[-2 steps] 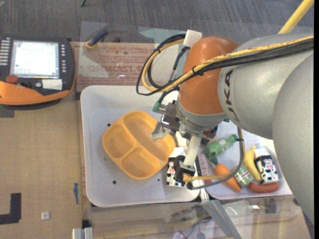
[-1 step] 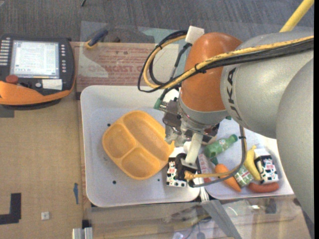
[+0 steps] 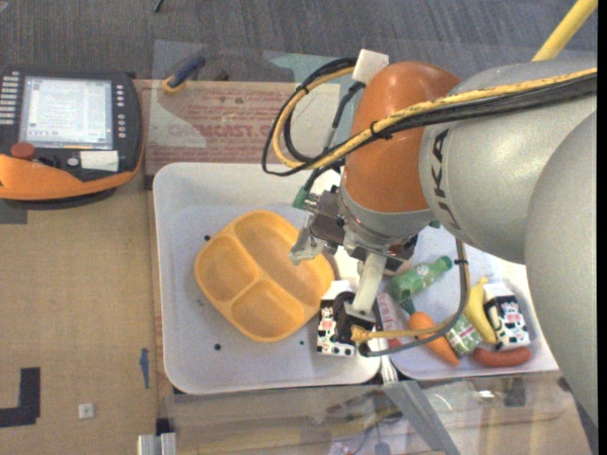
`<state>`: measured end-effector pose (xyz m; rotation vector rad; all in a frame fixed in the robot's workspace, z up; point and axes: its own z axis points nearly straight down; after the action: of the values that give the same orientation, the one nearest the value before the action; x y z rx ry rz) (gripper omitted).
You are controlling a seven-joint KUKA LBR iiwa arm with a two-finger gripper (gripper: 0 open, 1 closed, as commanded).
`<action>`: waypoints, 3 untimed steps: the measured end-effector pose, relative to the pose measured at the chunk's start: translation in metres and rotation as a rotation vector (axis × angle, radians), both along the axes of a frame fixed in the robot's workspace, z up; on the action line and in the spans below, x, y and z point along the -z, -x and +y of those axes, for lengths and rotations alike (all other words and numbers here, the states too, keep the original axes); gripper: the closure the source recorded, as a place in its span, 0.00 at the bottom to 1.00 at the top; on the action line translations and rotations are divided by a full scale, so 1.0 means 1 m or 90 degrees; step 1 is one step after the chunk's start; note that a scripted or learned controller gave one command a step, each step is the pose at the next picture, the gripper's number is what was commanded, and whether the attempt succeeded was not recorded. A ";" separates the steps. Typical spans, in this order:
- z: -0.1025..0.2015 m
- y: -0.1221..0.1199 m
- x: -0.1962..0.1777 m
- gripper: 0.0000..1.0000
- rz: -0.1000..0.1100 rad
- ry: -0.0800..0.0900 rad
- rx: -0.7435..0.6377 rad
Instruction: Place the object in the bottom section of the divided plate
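Note:
A yellow divided plate [image 3: 256, 278] lies in the left white bin [image 3: 180, 254], tilted, with three compartments. Nothing lies in any of them, the bottom one [image 3: 268, 311] included. My gripper [image 3: 308, 243] hangs over the plate's right rim, under the big orange wrist band. I see nothing held in it. A small black-and-white cow-patterned carton [image 3: 331, 328] stands in the left bin just off the plate's lower right edge, below the gripper.
The right bin [image 3: 531, 368] holds a green bottle [image 3: 422, 275], a carrot [image 3: 434, 336], a banana [image 3: 477, 306], a red sausage [image 3: 503, 355] and a second cow-patterned carton [image 3: 507, 318]. A teach pendant [image 3: 66, 131] lies at the far left of the bench.

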<state>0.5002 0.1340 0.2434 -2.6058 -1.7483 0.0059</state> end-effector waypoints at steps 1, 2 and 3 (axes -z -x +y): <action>0.000 -0.001 -0.009 1.00 0.000 0.000 0.000; 0.000 -0.001 -0.009 0.00 0.000 0.000 0.000; 0.049 0.021 0.003 0.00 -0.001 0.000 -0.167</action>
<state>0.4793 0.1834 0.2399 -2.3558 -2.0744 0.0044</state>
